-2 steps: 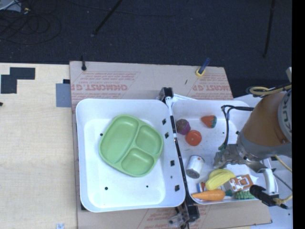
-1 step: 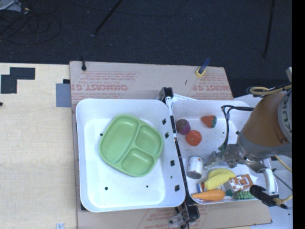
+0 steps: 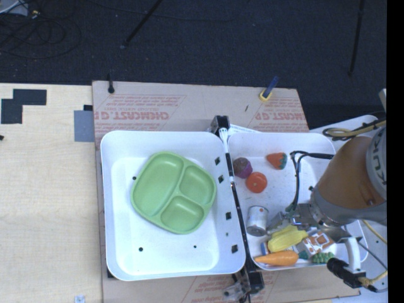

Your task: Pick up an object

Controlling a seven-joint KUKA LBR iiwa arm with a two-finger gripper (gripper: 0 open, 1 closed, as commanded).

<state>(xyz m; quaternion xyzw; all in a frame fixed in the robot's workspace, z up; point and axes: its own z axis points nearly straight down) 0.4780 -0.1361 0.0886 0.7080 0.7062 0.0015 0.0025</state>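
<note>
Grey arm (image 3: 379, 163) with broad orange band (image 3: 346, 175), black cables (image 3: 303, 156) and lettering near the wrist

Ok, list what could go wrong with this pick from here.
1. The yellow toy, the carrot and a small printed box lie packed together at the right bin's near end, so a grasp there may catch two items or knock one aside.
2. The arm hides the spot under its wrist, so what lies there cannot be checked.
3. The metal can lies beside that cluster and could probably roll if bumped.
</note>
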